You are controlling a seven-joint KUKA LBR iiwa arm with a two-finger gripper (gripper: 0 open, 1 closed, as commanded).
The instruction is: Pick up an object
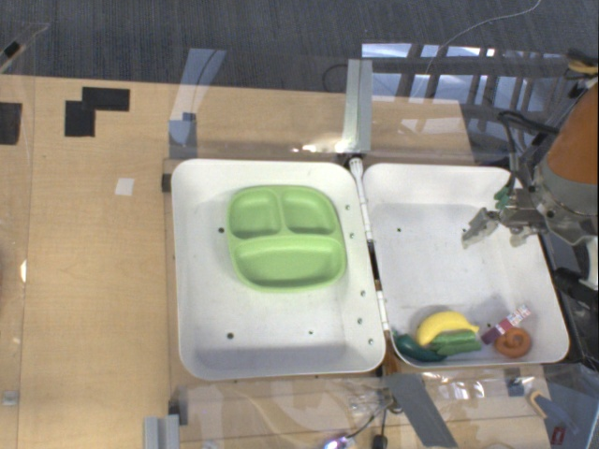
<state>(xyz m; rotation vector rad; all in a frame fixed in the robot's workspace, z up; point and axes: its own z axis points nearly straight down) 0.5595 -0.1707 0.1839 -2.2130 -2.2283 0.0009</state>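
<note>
Bright, even light falls from overhead, and both white bins [201, 344] look nearly washed out, with a soft grey shadow along the left bin's near edge. Clear panels [192, 92] at the surface's far edge catch pale glare. Focus is sharp throughout.

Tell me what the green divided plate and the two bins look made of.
Green divided plate: probably moulded plastic, with a uniform matte colour and soft rounded compartment ridges. Left bin and right bin: likely thin white plastic or coated sheet, judging by smooth surfaces, rounded corners and small dark holes or fasteners.
</note>
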